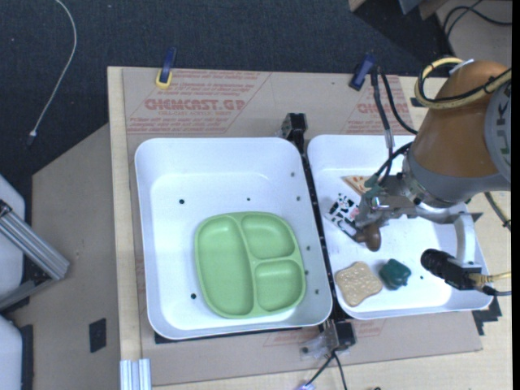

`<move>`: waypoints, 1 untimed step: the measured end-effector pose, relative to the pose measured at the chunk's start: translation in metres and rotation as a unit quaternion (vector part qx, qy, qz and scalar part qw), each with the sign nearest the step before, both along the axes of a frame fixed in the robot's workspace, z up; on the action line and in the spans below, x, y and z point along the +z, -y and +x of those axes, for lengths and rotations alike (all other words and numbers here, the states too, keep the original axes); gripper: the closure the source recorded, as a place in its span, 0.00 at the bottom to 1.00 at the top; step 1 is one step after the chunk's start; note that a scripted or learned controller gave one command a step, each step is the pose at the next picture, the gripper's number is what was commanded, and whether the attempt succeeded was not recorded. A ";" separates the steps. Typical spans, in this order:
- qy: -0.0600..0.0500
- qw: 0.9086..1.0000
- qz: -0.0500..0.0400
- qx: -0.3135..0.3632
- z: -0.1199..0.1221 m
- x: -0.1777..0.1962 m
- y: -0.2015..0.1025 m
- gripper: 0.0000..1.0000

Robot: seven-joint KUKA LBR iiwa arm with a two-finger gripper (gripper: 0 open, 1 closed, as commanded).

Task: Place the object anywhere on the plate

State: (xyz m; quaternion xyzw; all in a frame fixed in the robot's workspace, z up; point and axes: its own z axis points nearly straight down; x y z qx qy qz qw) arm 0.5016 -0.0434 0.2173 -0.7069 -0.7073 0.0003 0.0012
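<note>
A green plate [248, 262] with three compartments lies in the left white bin [162, 177]. My gripper [373, 216] is low over the middle of the right bin [422, 303], reaching in from the right. A small brown object [371, 236] lies directly under the gripper's tip, touching or nearly touching it. I cannot tell whether the gripper holds it. A beige waffle-like piece [357, 281] and a teal object [396, 273] lie in front of the gripper, near the bin's front wall.
A black-and-white speckled item [343, 210] lies left of the gripper, close to the divider between the bins. A tan triangular piece [355, 183] rests behind it. Blue clamps [361, 71] hold the cardboard at the back.
</note>
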 end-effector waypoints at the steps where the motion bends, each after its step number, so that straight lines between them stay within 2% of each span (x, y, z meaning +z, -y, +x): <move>1: 0.002 1.000 0.000 0.002 0.006 0.011 -0.054 1.00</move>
